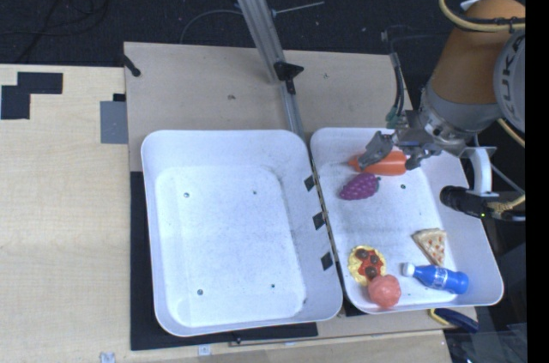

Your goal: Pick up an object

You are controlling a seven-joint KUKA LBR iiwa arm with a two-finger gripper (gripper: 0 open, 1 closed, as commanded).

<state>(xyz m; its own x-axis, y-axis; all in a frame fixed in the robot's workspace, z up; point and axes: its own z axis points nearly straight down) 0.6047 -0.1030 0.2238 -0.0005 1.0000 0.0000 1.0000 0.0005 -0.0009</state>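
Orange carrot (388,165) lies crosswise at the right bin's (480,288) far end, directly under your gripper (396,151). Its fingers spread around the carrot's ends; whether they grip, you cannot tell.

Two shallow bins, left bin (227,232) and right bin (412,207), look like matt white plastic, faintly speckled, on a pale, smooth wood-look bench (60,207). A ribbed aluminium rail (262,18) has a dull metal sheen. The arm's orange band (476,52) appears smooth and slightly glossy. The blue bottle (437,276) and purple grapes (359,186) read as shiny plastic.
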